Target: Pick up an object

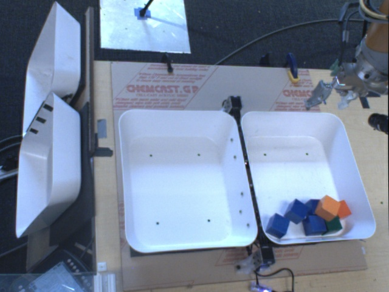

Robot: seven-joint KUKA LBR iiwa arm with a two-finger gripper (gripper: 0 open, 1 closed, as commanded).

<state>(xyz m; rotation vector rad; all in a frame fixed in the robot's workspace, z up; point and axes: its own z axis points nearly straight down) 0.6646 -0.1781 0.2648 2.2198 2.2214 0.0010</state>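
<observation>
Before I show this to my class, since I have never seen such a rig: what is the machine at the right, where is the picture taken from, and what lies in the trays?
The picture comes from one camera fixed above a bench, looking down at a slant. At the upper right is the end of a robot arm; its gripper, a two-finger claw, hangs above the far right corner of the right bin, with its fingers spread and nothing between them. Two shallow white bins sit side by side. In the near corner of the right bin lies a cluster of small blocks: several blue blocks, an orange block and a green block. The left bin has only its white floor to show. Spare white bins lean at the far left.
</observation>
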